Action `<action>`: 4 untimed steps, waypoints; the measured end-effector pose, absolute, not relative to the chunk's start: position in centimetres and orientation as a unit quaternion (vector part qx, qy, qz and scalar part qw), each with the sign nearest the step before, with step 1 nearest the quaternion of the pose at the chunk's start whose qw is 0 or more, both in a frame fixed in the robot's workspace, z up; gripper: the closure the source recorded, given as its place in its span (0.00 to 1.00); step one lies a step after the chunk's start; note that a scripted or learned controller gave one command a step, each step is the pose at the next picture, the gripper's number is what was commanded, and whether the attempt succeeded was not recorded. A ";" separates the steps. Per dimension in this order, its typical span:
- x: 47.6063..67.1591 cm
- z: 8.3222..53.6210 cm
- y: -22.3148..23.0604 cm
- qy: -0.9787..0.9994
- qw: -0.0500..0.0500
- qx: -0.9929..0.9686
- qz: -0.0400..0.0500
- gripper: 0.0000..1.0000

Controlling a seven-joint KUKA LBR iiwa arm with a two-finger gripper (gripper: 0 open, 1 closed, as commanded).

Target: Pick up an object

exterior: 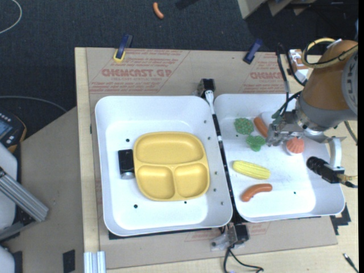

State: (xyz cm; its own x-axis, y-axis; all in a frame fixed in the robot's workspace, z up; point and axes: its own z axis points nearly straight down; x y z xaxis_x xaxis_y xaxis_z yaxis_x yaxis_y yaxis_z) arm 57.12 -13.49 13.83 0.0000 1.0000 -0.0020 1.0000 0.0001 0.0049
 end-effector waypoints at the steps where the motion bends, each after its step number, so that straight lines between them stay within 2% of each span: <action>1: 57.1 20.1 -14.2 0.707 0.004 0.707 0.002 1.00; 2: 57.2 22.7 -14.2 0.707 0.003 0.707 0.001 1.00; 3: 54.5 22.0 -9.2 0.708 -0.002 0.706 -0.001 1.00; 4: 52.5 23.2 -4.2 0.709 -0.002 0.706 0.000 1.00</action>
